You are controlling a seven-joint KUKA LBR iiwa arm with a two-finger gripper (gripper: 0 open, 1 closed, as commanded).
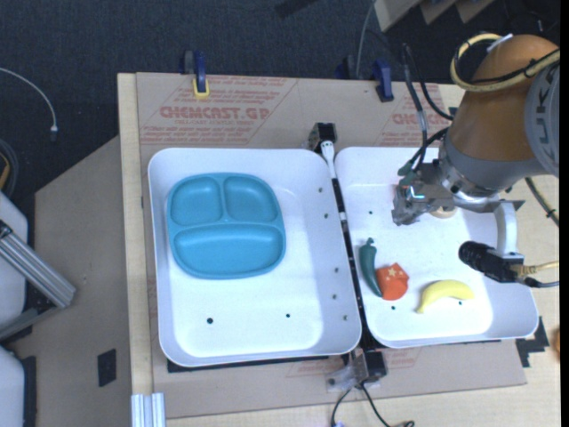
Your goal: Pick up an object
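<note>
The end effector (411,205) hovers over the right bin (498,323) — its state I cannot tell. Near that bin's front lie 3 objects: banana (444,294), red pepper (392,280), green pepper (368,262).

Dark blue-grey carpet floor (133,25) round the surface. Brown board (267,105) w/ red lettering on top, blue clamps (200,65) at far edge. Cables (36,96) trail on floor, left. Aluminium frame rail (27,261) at left edge. Light even, no hard shadows.
</note>
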